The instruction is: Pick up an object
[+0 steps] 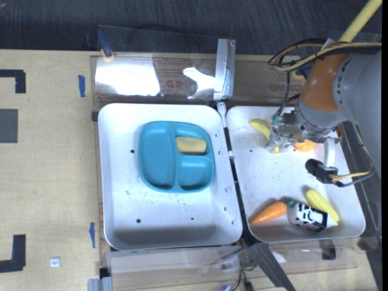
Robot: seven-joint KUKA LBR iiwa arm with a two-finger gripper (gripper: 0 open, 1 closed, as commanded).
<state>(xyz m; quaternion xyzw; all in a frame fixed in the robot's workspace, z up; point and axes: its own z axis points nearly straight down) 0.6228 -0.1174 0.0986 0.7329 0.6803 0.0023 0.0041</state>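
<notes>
Camera view, looking down on two white bins: gripper [284, 139] low in right bin [242, 180], upper part, just beside banana [261, 128] and a small orange piece [305, 145]; finger opening not discernible, nothing visibly held. Judged as the reach-and-grasp step, not yet done; next move likely calls for settling over the banana and closing on it, then lifting clear. Lower in the right bin: carrot [268, 212], corn [322, 204], cow toy [310, 217]; left bin [115, 211] with blue plate [160, 156], yellow bread [191, 145] in one compartment.
</notes>
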